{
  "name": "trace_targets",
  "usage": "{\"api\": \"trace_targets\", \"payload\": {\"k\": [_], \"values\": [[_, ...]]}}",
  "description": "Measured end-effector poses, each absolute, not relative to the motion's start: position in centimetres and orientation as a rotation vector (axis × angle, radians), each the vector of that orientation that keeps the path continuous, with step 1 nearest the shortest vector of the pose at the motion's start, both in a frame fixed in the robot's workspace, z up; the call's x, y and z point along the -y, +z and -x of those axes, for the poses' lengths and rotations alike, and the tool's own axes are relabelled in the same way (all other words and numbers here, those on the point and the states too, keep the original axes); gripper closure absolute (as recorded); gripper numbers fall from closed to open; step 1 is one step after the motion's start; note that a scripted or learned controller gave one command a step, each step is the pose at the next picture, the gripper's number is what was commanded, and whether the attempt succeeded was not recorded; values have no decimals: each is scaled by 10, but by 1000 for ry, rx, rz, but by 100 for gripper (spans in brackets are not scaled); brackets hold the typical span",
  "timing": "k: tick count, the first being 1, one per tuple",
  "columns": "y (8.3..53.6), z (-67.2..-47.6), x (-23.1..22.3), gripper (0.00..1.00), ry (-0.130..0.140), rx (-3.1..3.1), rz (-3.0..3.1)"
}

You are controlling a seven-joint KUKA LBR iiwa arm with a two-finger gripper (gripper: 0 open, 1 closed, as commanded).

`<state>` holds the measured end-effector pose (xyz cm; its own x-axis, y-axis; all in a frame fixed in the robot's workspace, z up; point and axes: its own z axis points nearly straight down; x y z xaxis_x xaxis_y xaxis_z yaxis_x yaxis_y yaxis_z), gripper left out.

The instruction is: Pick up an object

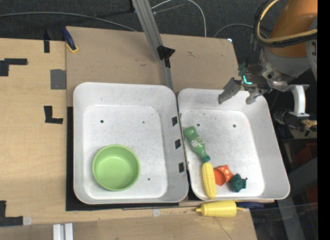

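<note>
In the right bin (pixel 258 131) lie a green bottle (pixel 195 142), a yellow corn cob (pixel 208 179), a small orange-red piece (pixel 222 175) and a dark teal toy (pixel 237 183), all near its front. My gripper (pixel 239 93) hangs open over the bin's far rim, well behind those objects, with nothing between its fingers. The grey arm with its orange band (pixel 296 12) comes in from the upper right.
The left bin (pixel 87 131) holds a green bowl (pixel 116 167) at its front left. A yellow bottle (pixel 219 209) lies on the bench just in front of the right bin. A grey pole (pixel 149 22) slants up behind the bins, with cables around.
</note>
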<state>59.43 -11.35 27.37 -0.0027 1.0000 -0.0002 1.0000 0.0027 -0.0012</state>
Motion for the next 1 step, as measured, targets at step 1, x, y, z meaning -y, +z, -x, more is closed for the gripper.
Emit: {"api": "trace_targets", "payload": {"k": [1], "values": [[209,-591,111,0,9,2219,2216]]}}
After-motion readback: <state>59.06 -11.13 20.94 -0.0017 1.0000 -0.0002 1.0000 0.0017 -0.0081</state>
